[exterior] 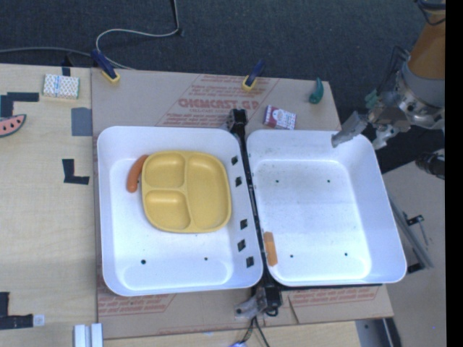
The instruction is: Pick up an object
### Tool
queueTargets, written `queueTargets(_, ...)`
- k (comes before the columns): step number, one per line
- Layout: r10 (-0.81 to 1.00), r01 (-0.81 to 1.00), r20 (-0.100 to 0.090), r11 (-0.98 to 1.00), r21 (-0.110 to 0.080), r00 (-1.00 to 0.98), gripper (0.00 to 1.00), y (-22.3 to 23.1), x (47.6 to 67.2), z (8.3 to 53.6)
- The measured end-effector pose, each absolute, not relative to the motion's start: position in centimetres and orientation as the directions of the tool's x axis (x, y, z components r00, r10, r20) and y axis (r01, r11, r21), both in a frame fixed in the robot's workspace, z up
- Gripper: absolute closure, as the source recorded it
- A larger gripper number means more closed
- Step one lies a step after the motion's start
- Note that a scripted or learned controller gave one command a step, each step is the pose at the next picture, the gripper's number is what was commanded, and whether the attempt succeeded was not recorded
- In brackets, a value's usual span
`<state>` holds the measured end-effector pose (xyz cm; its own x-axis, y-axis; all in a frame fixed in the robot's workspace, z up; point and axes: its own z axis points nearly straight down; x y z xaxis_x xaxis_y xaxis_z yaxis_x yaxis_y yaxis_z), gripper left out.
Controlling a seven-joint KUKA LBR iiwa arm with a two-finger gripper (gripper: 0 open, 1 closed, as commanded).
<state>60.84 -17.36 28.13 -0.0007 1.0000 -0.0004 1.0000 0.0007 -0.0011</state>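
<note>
The two-finger gripper (359, 128) was observed over the upper right corner of the right shallow white plastic bin (325, 273), below the arm's orange band. Its grey fingers (346, 133) appeared spread and released, with nothing between them, though this could not be confirmed because the view there was small and slanted.

Three candidate objects were noted. A small orange carrot-shaped piece (270, 248) lay inside that bin against its left wall, well apart from the gripper. A yellow three-compartment plastic plate (187, 191) and an orange sausage-shaped piece (134, 173) touching its left edge were recorded in the left white bin (173, 275).

Risk was judged as follows: the nearest piece being pressed to the wall, one finger could be blocked by the rim and the closure made on nothing.
</note>
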Motion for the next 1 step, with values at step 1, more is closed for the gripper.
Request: queueTargets(1, 1.0, 1.0, 0.001, 0.002, -0.004, -0.002, 0.0, -13.15, 61.67, 15.55)
